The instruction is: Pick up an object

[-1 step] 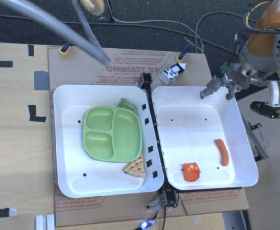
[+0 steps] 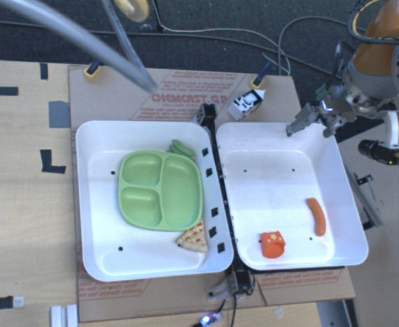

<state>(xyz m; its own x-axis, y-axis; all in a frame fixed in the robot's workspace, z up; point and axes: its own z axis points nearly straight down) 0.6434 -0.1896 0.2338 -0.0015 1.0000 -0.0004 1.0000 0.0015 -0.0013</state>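
With the gripper (image 2: 313, 120) spread wide and empty above the far right corner of the right bin (image 2: 289, 145), nothing is held yet. Two candidates are offered near that bin's front: a sausage (image 2: 316, 216) and a red block (image 2: 272, 244), well apart. One should be centred between the fingers before closing.

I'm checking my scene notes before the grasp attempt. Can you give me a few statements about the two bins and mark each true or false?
1. The green divided plate lies in the left bin. True.
2. The sausage lies in the left bin. False: it lies in the right bin.
3. The pizza slice lies at the plate's near right corner. True.
4. The gripper holds the red block. False: the block lies on the right bin's floor, apart from the gripper.
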